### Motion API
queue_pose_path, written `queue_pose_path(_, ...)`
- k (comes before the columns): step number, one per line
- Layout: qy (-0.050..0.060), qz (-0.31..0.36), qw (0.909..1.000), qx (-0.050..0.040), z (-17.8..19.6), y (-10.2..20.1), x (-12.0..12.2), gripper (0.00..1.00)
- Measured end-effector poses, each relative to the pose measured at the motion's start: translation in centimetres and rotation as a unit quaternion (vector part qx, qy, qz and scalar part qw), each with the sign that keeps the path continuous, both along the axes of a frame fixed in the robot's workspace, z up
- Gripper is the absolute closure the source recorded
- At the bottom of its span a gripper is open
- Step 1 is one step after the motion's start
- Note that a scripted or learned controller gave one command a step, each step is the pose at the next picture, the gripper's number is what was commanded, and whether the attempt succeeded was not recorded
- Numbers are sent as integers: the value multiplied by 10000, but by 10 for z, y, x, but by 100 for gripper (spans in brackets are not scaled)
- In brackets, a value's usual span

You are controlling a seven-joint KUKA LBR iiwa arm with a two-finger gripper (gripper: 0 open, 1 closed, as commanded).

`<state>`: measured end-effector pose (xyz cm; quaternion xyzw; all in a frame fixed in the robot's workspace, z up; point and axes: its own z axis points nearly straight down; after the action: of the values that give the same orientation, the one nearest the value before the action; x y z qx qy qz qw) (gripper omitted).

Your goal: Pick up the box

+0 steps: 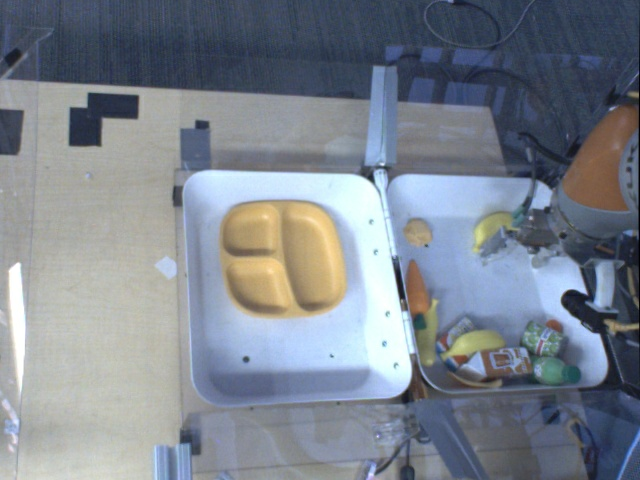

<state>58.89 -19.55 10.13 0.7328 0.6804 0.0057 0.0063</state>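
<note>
Hovering at the right of the frame, the pincer (519, 238) sits over the upper part of the right bin (455, 288), its fingers apart with nothing between them. Just to its left lies a yellow banana (489, 228), touching or nearly touching the near fingertip. The arm (603, 173) enters from the right edge, its orange band uppermost.

The box (498, 362), orange-brown with a white label, lies in the lower part of the same bin, well apart from the pincer. A second banana (472, 342) rests against its upper edge; a green can (543, 339) and a green bottle (556, 372) lie just beside it to the right. A carrot (416, 286) lies along the bin's left wall, and a small tan piece (418, 232) sits in the upper left corner.

The left bin (215, 358) holds a yellow divided tray (283, 257). Both bins stand on the wooden tabletop (100, 268).
</note>
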Motion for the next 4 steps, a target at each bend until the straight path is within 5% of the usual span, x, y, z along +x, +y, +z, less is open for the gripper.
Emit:
queue_pose_path(1,-27,17,10000,-5,12,1,2,100)
queue_pose_path(2,-26,17,10000,-5,12,1,2,0)
queue_pose_path(3,63,223,9997,4,7,81,-10,0)
queue_pose_path(4,18,156,9999,1,-12,60,-55,0)
